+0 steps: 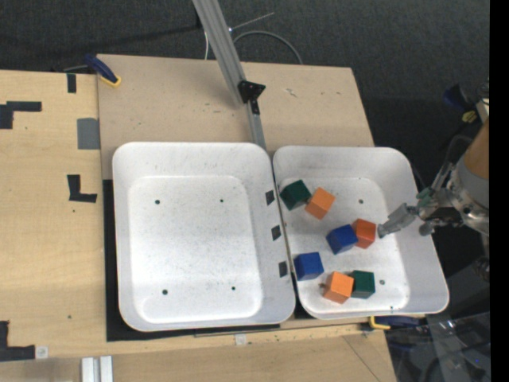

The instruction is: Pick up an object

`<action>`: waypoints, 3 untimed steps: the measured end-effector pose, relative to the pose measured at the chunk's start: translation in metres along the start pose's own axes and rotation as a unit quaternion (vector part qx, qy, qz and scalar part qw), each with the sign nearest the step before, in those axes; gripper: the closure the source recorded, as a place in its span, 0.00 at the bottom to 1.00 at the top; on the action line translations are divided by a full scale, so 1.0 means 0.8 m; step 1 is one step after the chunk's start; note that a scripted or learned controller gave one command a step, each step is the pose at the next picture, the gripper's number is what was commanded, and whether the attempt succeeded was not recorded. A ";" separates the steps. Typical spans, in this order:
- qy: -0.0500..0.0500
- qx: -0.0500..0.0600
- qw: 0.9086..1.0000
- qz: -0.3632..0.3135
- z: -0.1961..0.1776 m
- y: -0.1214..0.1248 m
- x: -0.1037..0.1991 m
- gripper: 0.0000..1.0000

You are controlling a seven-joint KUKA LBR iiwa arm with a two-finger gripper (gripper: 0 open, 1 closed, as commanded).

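Note:
The right bin [398, 173] holds several small cubes. A dark green cube [295, 193] touches an orange cube [320, 203] near the bin's far left. In the middle a blue cube [341, 239] sits against a red-orange cube [364, 233]. Toward the front lie a second blue cube [308, 265], another orange cube [339, 286] and a green cube [363, 283]. My gripper [391, 226] reaches in over the bin's right rim, its tip just right of the red-orange cube. Nothing is visibly held.
The left bin [127, 213] stands beside the right one, sharing a middle rim. A slanted metal pole [223, 38] rises from behind the bins. The arm's wrist [461, 205] hangs beyond the right bin's edge.

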State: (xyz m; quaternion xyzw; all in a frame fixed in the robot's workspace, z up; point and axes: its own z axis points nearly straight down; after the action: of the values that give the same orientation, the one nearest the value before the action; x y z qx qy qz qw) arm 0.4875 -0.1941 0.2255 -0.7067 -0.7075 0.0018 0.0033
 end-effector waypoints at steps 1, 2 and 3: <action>0.000 0.001 1.000 0.001 0.078 -0.006 -0.006 0.00; 0.000 0.000 1.000 0.000 0.140 -0.001 0.005 0.00; 0.000 -0.002 1.000 0.000 0.124 0.000 0.005 1.00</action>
State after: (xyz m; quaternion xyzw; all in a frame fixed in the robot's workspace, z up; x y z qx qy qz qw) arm 0.4864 -0.1899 0.1261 -0.7067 -0.7075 0.0006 0.0020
